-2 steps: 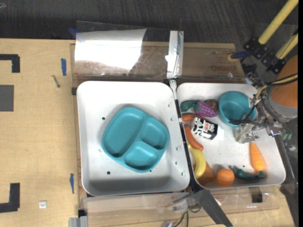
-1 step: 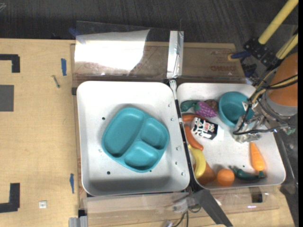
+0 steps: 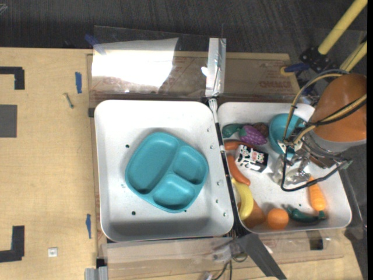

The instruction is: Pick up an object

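My gripper (image 3: 295,171) hangs low over a bare patch of the right bin (image 3: 338,182). Its metal fingers look open, with nothing between them. A black-and-white cow-patterned block (image 3: 252,157) lies to its left and a small orange carrot (image 3: 317,197) just to its lower right. Behind it, partly under the arm, stands a teal cup (image 3: 282,128), with purple grapes (image 3: 254,135) beside that. Along the bin's left wall lie a long orange carrot (image 3: 238,169) and a yellow banana (image 3: 245,198). An orange (image 3: 278,217) and a dark green vegetable (image 3: 306,216) rest at the front.
The left bin (image 3: 111,127) holds a teal divided plate (image 3: 168,171). The arm's orange band (image 3: 344,109) and black cables overhang the right bin's far right corner. A clear plastic sheet (image 3: 134,66) lies behind the left bin.
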Tool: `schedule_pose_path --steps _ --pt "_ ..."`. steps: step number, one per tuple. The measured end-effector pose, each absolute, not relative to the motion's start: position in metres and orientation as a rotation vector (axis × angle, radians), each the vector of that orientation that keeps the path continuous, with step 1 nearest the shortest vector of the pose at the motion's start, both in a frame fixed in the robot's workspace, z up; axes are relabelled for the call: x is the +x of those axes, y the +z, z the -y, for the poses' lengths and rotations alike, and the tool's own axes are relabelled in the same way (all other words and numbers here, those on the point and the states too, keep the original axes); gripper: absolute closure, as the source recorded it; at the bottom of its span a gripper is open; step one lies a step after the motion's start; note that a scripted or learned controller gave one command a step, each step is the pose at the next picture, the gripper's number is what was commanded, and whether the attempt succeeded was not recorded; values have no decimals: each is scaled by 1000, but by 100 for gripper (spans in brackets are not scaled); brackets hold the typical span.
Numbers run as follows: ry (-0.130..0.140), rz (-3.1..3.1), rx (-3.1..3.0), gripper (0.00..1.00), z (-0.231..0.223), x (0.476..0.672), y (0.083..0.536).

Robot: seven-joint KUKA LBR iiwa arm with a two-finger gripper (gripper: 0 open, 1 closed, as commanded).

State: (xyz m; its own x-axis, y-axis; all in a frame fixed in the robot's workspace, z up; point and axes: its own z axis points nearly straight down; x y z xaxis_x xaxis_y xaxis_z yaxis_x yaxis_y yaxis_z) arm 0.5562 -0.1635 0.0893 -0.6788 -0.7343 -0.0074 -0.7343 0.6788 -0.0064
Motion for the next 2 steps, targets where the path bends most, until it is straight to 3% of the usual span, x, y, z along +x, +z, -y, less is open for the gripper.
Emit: schedule_pose_path --steps 1,2 --pt "-10 -2701 -1584 100 144 536 90" --pt "-14 -2335 -2081 100 149 530 90"
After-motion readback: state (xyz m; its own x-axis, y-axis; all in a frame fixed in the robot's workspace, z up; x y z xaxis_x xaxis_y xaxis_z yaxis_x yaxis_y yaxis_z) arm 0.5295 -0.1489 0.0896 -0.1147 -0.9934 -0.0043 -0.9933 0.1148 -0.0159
